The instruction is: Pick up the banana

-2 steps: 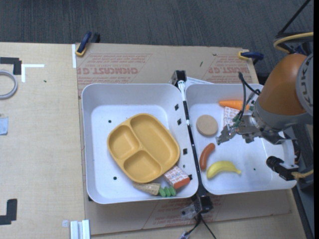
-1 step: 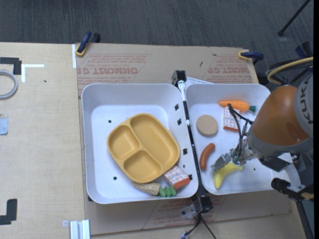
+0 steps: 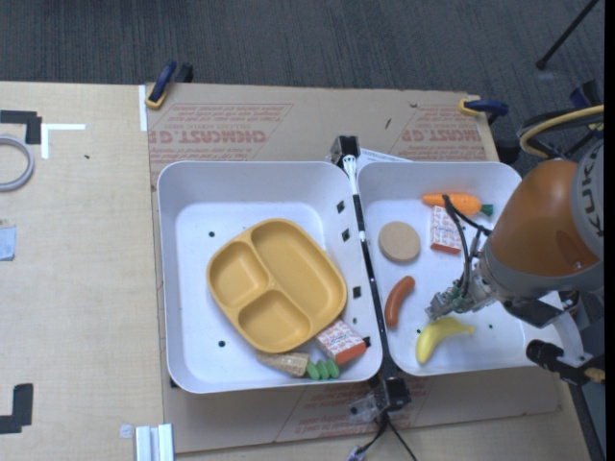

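The gripper (image 3: 447,304) is low in the right bin (image 3: 509,353), just above the upper end of the banana (image 3: 437,338), which lies flat on the bin floor near the front edge, right of the sausage (image 3: 398,300) — so by my read the grasp isn't made and the lift is all to come. Jaws open or closed? Cannot tell; they're small, blurred and partly under the arm's bulk.

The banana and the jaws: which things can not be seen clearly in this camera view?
- Gripper: too small and cluttered to tell if the jaws are open or shut.
- Contact with the banana: gripper sits just above its upper end; touching or apart is unclear.
- Right bin: far right part hidden by the arm.
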`<action>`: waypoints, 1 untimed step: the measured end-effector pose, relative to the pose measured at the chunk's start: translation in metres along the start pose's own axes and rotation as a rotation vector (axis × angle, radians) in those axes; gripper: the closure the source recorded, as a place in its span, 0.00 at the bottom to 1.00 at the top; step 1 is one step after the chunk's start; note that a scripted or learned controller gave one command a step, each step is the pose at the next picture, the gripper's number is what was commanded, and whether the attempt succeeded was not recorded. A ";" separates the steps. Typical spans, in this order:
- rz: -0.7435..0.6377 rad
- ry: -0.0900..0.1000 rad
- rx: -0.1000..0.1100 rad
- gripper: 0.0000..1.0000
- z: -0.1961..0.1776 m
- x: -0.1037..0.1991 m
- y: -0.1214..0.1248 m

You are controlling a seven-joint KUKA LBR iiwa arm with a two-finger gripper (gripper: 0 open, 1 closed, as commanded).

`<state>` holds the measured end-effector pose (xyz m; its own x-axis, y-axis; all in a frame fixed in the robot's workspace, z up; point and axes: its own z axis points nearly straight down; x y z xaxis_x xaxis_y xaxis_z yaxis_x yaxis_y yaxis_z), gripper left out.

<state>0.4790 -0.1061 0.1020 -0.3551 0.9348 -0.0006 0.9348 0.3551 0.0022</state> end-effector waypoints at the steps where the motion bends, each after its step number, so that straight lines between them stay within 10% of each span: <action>1: -0.001 0.000 0.000 0.00 0.000 0.000 0.000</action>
<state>0.4790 -0.1061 0.1020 -0.3556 0.9346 -0.0007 0.9346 0.3556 0.0022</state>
